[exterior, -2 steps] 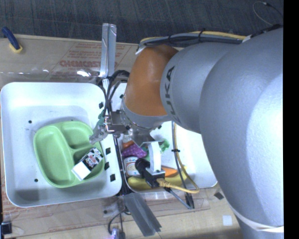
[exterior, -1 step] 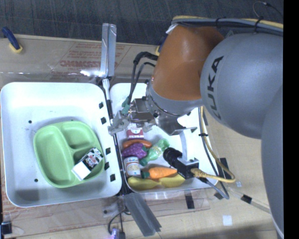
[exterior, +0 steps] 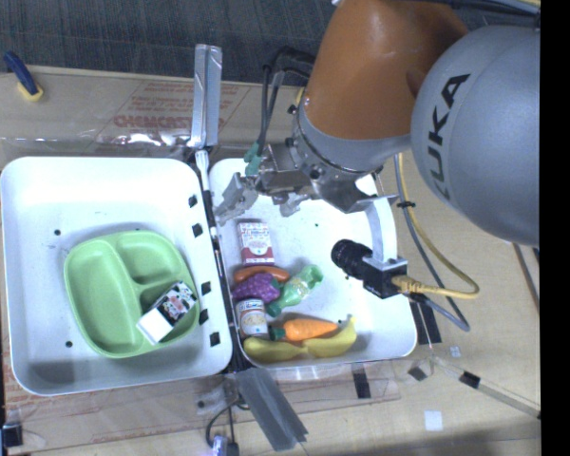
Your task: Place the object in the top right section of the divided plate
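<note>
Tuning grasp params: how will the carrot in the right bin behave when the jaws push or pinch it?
The carrot looks like smooth moulded plastic, so probably stiff, light and somewhat slippery. Its tapered round body may roll or squirt out of a pinch. It lies against the banana, which could shift with it when pushed.

The divided plate [exterior: 104, 293] lies in the left bin [exterior: 38, 198], toward the lower left of the frame. A small box [exterior: 168, 313] rests in the plate's lower right section. The right bin [exterior: 385, 335] holds a can [exterior: 255, 241] at centre frame, with toy foods [exterior: 290, 312] clustered just below it.
</note>
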`<state>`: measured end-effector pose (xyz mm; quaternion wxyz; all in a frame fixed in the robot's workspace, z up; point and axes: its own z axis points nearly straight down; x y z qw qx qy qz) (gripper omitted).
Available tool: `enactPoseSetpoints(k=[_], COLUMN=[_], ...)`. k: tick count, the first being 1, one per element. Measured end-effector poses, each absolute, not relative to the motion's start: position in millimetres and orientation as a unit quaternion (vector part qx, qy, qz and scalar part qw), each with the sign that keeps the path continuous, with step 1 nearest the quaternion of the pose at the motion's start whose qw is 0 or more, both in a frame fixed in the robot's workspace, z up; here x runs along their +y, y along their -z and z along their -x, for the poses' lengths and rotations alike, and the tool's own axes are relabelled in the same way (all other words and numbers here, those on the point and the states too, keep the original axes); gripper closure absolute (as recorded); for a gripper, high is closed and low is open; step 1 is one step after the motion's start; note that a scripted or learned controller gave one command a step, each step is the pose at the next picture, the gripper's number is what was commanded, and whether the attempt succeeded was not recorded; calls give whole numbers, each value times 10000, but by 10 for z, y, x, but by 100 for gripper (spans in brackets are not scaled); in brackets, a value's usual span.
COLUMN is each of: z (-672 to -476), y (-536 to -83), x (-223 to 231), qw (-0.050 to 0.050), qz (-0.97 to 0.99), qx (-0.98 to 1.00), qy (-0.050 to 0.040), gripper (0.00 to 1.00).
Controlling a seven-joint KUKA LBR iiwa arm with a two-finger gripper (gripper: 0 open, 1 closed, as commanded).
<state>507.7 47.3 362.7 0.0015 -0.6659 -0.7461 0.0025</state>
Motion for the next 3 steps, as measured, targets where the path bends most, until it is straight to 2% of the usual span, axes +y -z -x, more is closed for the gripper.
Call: enactPoseSetpoints(k=[1, 2, 3], z=[-5399, -5700, -6336], y=[-3874, -4355, -4356], x=[1008, 1190, 1272], qw=[14, 16, 14], qz=[6544, 6289, 5708], qx=[-7562, -7775, -8211], qy=[-29, -25, -22], gripper=[0, 0, 0])
